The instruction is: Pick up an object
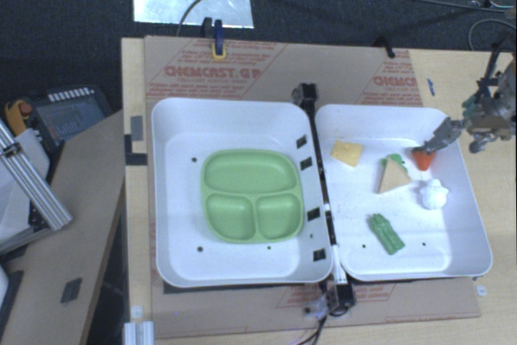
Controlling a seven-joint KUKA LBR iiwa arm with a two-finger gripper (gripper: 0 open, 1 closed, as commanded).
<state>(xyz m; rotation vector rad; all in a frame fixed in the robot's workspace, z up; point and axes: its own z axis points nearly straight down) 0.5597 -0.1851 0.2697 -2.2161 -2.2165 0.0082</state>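
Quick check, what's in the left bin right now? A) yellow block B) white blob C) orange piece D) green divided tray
D: the green divided tray lies in the left bin; the yellow block, white blob and orange piece are all in the right bin.

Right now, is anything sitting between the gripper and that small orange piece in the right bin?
Nothing visible does. The gripper sits right at the orange piece near the right bin's far right wall. The white lump and tan wedge lie close by, nearer the camera and to the piece's left.
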